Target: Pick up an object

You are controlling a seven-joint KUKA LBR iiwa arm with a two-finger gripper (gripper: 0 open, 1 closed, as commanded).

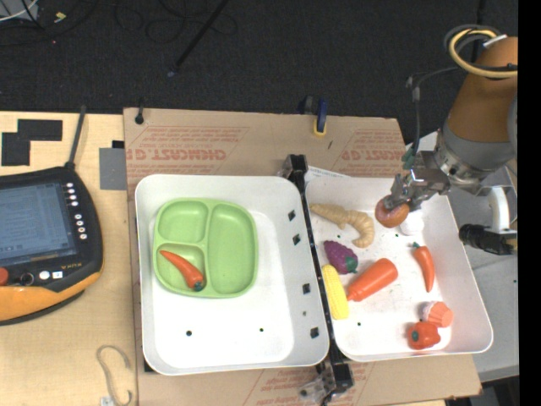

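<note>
Gripper [404, 194], hanging over the upper part of the right bin [473, 311], fingers closed around a round reddish-orange toy fruit [392, 213] (apparently clear of the bin floor, though the slanted view leaves this uncertain). Just beside it to the left lies a beige curved piece [348, 221]; below lie purple grapes [340, 255], a corn cob [334, 291] and a large carrot [372, 279], loosely scattered to allow separate grasps. In the left bin [169, 337], a green divided plate [211, 248] holds a red chili pepper [183, 268].
</note>
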